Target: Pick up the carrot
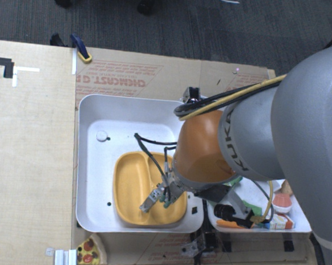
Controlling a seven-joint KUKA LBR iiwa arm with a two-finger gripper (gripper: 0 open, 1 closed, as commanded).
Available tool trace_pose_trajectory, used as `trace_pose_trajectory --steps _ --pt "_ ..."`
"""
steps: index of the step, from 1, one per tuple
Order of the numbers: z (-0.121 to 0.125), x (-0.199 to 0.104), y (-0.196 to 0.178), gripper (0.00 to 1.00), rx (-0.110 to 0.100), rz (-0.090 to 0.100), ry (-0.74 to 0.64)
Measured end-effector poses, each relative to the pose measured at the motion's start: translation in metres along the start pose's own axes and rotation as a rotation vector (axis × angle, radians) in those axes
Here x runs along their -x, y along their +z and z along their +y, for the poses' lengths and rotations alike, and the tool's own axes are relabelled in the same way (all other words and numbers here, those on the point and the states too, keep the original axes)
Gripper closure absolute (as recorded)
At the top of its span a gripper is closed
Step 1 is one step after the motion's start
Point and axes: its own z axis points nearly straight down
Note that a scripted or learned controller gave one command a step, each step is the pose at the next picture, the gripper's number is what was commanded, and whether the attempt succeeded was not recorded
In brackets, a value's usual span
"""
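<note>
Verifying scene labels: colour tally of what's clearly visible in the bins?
Yellow: 1, divided dish
White: 1, small disc
Orange: 1, carrot
Green: 1, piece beside the carrot
Total: 4; the arm hides much of the right bin.

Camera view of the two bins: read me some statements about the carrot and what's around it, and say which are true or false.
1. The carrot lies in the right bin. True.
2. The yellow dish sits in the right bin. False: it sits in the left bin.
3. The arm reaches over the left bin. True.
4. The pizza slice toy lies inside the left bin. False: it lies on the bench outside that bin's near corner.
</note>
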Motion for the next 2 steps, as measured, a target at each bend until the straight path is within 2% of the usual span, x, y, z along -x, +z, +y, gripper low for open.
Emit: trace_pose_trajectory --steps 1,2 --pt "0.0101 0.0003 -0.0134 1.0 0.027 -0.006 0.002" --pt "0.0107 0.0014 -0.0203 1.0 0.027 -0.006 0.007"
